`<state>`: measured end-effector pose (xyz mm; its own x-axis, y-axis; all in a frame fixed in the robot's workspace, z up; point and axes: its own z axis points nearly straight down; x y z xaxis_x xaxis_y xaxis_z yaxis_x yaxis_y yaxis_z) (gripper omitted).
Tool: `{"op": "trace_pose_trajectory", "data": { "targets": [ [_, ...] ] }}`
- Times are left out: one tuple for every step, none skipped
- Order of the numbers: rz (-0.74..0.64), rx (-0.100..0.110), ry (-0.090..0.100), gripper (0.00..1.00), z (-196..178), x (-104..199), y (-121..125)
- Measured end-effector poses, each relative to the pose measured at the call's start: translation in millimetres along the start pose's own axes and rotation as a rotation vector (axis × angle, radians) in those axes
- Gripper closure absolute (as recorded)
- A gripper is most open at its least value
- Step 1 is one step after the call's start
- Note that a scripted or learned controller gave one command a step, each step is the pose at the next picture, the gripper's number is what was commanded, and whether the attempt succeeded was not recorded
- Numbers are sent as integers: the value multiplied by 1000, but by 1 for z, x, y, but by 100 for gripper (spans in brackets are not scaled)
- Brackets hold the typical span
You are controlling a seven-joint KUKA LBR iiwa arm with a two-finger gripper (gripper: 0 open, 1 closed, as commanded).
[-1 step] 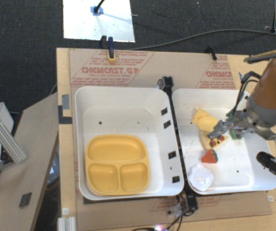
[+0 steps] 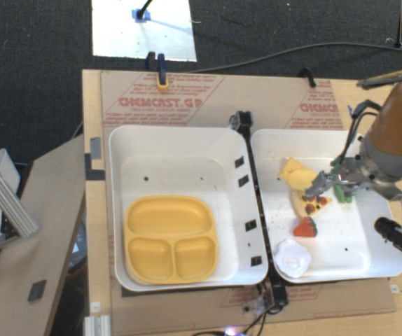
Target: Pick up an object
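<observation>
The left bin [image 2: 160, 156] is sitting on the brown bench, and everything else is being placed against it here. Inside it, toward its near left corner, a yellow divided tray [image 2: 172, 240] is lying flat with one long section at the back and two smaller ones at the front.

Touching the left bin along its right wall, the right bin [image 2: 369, 250] is lying beside it. Just past that shared wall, near the front edge, a white round lid [image 2: 293, 259] is resting on the floor of the right bin. A little farther from the left bin and slightly behind the lid, a strawberry [image 2: 305, 227] is lying on its side. Behind the strawberry, a yellow lump [image 2: 297, 174] is sitting toward the back of the right bin, and a small pizza slice [image 2: 314, 203] is lying between the two.

Farther right again, the gripper [image 2: 321, 185] is hanging low over the right bin, just beside the yellow lump and above the pizza slice. Whether it is wide, narrow or holding anything cannot be told from this angle. The arm [image 2: 399, 135] is reaching in from the side farthest from the left bin, with a green piece [image 2: 344, 192] showing near the wrist.
</observation>
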<state>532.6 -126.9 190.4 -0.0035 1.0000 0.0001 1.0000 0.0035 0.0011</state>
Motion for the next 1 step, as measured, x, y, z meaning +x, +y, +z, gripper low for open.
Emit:
{"op": "trace_pose_trajectory", "data": {
  "targets": [
    [2, 3, 0, 0, 44, -6, 0]
  ]
}}
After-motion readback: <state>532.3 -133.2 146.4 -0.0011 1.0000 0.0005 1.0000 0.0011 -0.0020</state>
